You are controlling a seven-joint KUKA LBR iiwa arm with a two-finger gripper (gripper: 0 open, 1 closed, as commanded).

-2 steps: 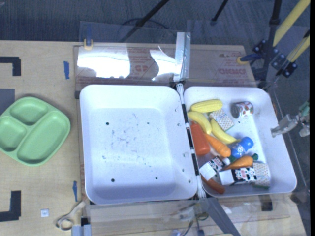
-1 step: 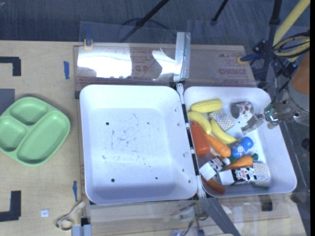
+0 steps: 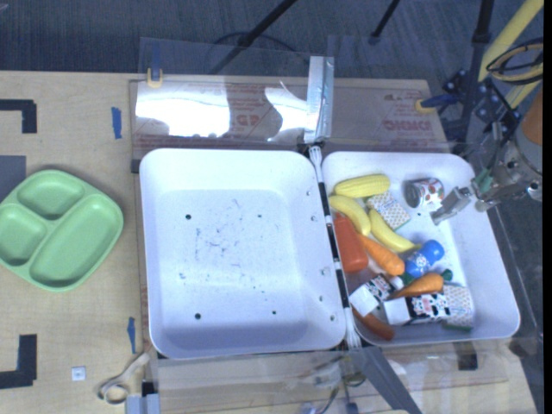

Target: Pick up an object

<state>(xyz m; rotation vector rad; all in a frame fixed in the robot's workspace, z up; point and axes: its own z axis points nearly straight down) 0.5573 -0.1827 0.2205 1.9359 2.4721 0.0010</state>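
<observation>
The right bin (image 3: 496,266) holds a pile of toy food. A yellow corn cob (image 3: 362,185) lies at the back, with a banana (image 3: 379,222) just in front of it. A red-orange block (image 3: 350,244) lies along the left wall, beside a carrot (image 3: 382,255). A blue ball (image 3: 426,254), a second carrot (image 3: 418,285) and a cow-patterned carton (image 3: 431,305) sit toward the front. A small silver can (image 3: 423,192) lies at the back right. My gripper (image 3: 453,202) hangs over the bin's right side, just right of the can and apart from it.
The left bin (image 3: 164,317) sits next to the right one. A green divided plate (image 3: 56,228) rests on the bench at far left. The arm (image 3: 517,175) comes in over the right bin's right rim. Clear plastic walls stand behind the bins.
</observation>
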